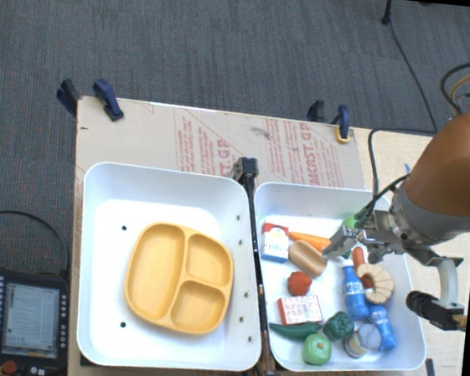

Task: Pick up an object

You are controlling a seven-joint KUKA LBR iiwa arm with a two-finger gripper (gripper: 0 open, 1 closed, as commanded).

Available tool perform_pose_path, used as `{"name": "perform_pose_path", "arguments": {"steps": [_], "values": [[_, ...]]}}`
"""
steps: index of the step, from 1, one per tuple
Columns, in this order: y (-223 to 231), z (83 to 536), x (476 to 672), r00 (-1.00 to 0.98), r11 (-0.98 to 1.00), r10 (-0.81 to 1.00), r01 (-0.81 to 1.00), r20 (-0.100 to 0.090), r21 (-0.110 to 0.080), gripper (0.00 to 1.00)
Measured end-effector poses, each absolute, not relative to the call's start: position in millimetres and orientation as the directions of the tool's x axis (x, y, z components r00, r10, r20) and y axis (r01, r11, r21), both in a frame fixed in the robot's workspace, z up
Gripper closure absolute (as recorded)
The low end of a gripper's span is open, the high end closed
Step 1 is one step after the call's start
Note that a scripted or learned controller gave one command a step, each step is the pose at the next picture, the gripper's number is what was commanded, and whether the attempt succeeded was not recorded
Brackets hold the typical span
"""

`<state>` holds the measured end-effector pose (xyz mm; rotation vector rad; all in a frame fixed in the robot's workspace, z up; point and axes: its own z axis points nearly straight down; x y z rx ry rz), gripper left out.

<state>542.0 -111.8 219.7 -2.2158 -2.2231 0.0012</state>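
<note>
Gripper (pixel 349 241) is hanging low over the hot dog (pixel 306 257), at its right end beside the carrot (pixel 308 239); whether it's spread or closed, I cannot tell. Judging by that, it's lining up on the hot dog, lying loose among the toys.

Yellow tray (pixel 179 278) in left bin (pixel 109 185), toy food heaped in right bin (pixel 301 201) beside it, gripper (pixel 348 243) above hot dog (pixel 306 257)
</note>
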Motion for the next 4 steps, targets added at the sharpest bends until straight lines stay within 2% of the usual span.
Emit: {"name": "perform_pose_path", "arguments": {"steps": [1, 2, 3, 4], "values": [[-130.1, 114.0, 542.2, 0.000, 0.000, 1.000, 1.000, 0.002, -0.001, 0.00], [-101.3, 87.3, 567.1, -0.003, 0.003, 1.000, 1.000, 0.002, -0.003, 0.00], [-102.0, 97.2, 567.2, 0.002, -0.002, 1.000, 1.000, 0.003, -0.004, 1.00], [-102.0, 97.1, 567.1, 0.003, -0.003, 1.000, 1.000, 0.003, -0.004, 0.00]]}}
